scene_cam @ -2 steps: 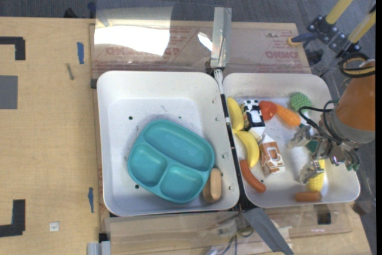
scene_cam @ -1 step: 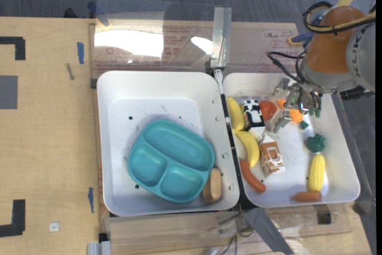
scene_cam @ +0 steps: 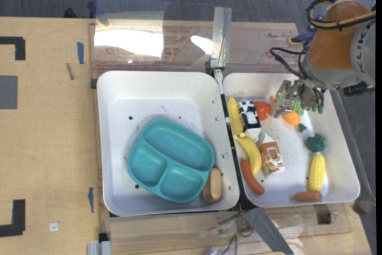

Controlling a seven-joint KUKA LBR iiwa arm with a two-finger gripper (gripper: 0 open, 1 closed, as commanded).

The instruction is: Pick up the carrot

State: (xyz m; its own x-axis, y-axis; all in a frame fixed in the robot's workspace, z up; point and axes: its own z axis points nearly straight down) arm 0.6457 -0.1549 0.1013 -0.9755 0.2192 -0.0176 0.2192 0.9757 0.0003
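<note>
Wooden bench point(scene_cam: 48, 146) bearing two shallow white bins side by side, seen from above at a slant. Left bin point(scene_cam: 113, 98): a teal divided plate point(scene_cam: 171, 159) with a bread roll point(scene_cam: 212, 184) at its lower right edge. Right bin point(scene_cam: 343, 146): two bananas point(scene_cam: 245, 137), a sausage point(scene_cam: 252, 177), a small carton point(scene_cam: 271, 158), a corn cob point(scene_cam: 316, 171), a dark green vegetable point(scene_cam: 314, 142), a second sausage point(scene_cam: 307, 196) and a black-and-white box point(scene_cam: 249, 114). The carrot point(scene_cam: 292, 117), orange with green leaves, lies in the upper part of the right bin, touching or just beneath the gripper point(scene_cam: 296, 100). Whether the claw is spread or pressed together cannot be told from this angle, nor whether it grips the carrot. Judged step: closing on the carrot. To do it well, the claw should straddle the orange body rather than the leaves, seat low, and close fully before lifting straight up, clear of the bin wall.
</note>
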